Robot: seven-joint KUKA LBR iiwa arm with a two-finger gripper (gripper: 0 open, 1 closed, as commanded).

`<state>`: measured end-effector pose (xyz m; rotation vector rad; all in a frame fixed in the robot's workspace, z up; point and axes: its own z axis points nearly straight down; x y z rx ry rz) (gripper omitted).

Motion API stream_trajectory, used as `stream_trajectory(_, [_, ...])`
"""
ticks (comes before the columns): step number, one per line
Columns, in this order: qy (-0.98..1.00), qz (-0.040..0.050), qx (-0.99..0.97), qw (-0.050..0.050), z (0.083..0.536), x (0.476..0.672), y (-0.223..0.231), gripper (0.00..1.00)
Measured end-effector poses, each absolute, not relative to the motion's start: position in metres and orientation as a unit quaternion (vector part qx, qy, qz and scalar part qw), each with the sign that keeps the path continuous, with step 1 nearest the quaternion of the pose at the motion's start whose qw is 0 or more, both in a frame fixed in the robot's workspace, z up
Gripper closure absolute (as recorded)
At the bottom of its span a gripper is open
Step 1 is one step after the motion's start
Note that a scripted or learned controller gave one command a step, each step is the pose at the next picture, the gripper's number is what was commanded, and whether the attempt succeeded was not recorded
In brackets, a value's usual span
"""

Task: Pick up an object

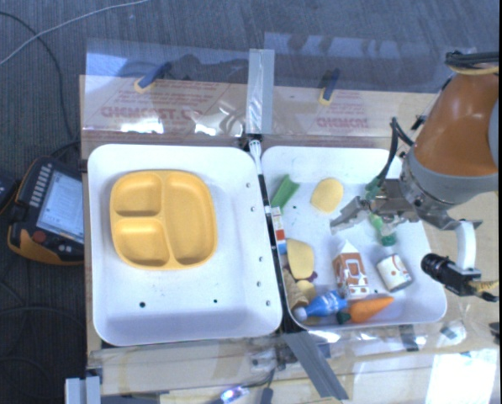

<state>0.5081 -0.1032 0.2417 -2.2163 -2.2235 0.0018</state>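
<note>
My gripper (370,212) hangs over the right bin (419,310), near its right middle, under the orange-banded wrist. A small green object (386,228) lies just below it, partly hidden by the gripper. Left of the gripper sits a pale yellow round piece (326,194). A green piece (284,192) lies by the bin's left wall. Lower down are a yellow piece (299,259), a small orange-and-white carton (350,274) and a white can (393,272). A blue bottle (322,304) and an orange carrot (371,308) lie along the front wall.
The left bin (150,314) holds a yellow divided plate (162,218). A divider rail (267,225) separates the two bins. A teach pendant (49,213) lies on the floor to the left. A black fitting (444,272) sticks out at the right bin's right edge.
</note>
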Motion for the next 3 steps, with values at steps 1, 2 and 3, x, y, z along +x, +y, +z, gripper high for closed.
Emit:
stream_trajectory(1, [-0.706, 0.0009, -0.708, 0.002, 0.113, 0.483, -0.147, 0.0])
stream_trajectory(2, [-0.752, 0.0008, -0.659, 0.001, 0.125, 0.483, -0.164, 0.0])
stream_trajectory(3, [-0.752, -0.0006, -0.659, -0.005, 0.09, 0.486, -0.133, 0.0])
